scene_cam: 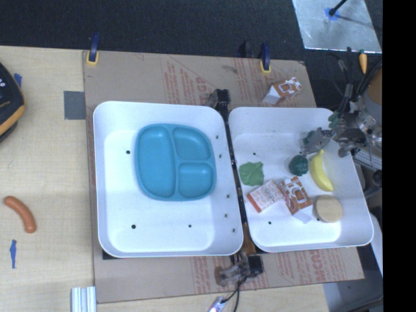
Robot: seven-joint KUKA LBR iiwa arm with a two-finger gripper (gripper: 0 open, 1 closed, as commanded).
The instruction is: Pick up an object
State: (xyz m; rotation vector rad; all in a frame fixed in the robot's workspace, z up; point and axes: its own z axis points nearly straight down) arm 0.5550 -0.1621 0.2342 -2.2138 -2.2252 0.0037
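Observation:
The right bin (273, 125) holds a yellow banana (321, 172), a dark green ball (298, 164), a green leafy piece (251, 173), two red-and-white packets (262, 195) (296, 194) and a round beige disc (328, 208). My gripper (314, 139) hangs over the bin's upper right part, just above the top end of the banana and up-right of the green ball. I see nothing held in it.
The left bin (117, 239) holds a blue divided plate (175, 160). Outside the bins, a small carton (283, 90) lies on the cardboard behind the right bin. A sausage (21, 213) lies on the bench at far left, with a dark device (9, 99) at the left edge.

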